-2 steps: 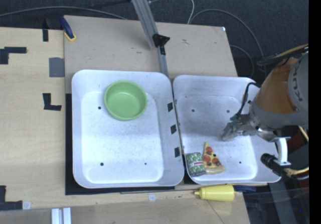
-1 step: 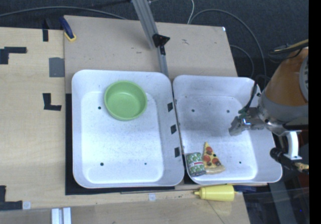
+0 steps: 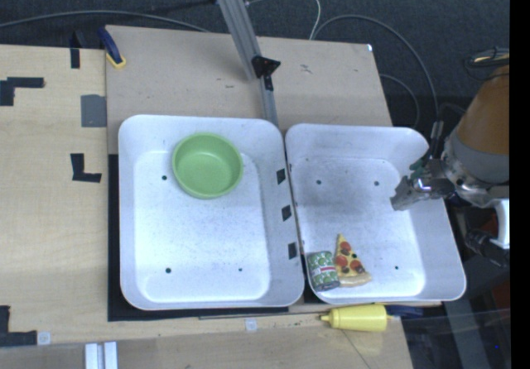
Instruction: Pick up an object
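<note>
The wooden bench bore two white bins side by side, a yellow bottle at its front edge.

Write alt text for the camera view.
A grey robot arm's gripper hovers at the right edge of the right white bin, which holds a toy pizza slice and a small green packet. The left bin holds a green bowl.

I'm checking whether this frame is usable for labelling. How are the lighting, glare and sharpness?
Camera view: lighting is even and soft, with faint shadows along the bin rims; no strong glare on the white plastic; the green bowl and pizza slice read clearly; the gripper at the right is small and slightly blurred, so its fingers are hard to resolve.
</note>
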Controlling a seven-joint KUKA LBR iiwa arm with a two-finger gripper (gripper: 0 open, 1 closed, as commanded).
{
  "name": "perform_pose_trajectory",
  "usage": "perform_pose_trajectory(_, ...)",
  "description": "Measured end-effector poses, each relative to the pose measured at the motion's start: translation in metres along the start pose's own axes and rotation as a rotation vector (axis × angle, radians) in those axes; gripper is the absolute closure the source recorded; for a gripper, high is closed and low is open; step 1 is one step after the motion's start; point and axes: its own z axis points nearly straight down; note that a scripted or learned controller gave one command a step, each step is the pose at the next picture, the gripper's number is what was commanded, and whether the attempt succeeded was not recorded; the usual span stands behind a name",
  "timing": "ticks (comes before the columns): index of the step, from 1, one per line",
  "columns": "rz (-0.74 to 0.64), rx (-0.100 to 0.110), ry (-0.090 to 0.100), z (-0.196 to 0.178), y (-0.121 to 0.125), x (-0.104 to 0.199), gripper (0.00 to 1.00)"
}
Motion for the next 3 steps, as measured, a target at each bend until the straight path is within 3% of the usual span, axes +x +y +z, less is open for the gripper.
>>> perform_pose_trajectory(1,0.001,0.0,-0.001,-0.046,-0.003,-0.006,1.0)
perform_pose_trajectory(3,-0.004,0.007,0.003,-0.044,-0.003,0.102,1.0)
